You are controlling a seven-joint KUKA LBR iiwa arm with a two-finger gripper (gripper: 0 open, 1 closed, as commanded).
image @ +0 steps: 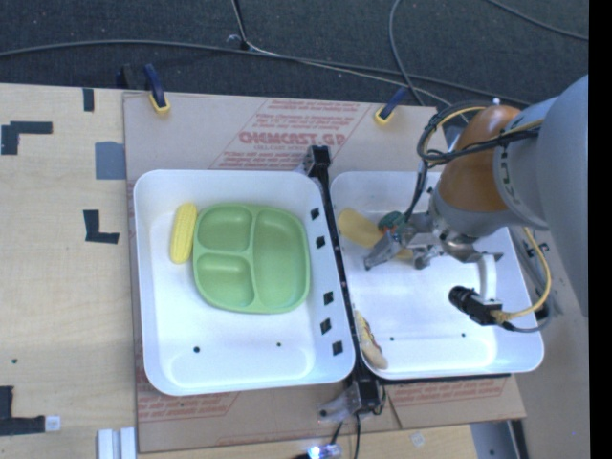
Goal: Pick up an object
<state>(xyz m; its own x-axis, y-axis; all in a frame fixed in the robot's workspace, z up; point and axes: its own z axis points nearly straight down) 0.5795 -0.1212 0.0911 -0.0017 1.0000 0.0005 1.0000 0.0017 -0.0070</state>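
The end effector [382,252] sits low in the right bin [449,352], fingers spread at the yellow piece [359,226] lying at that bin's 10 o'clock. This looks like the grasp step; next, closing squarely on it before lifting.

Pale wooden bench [57,295], cardboard sheet [277,132] on it, two white bins [229,371] side by side
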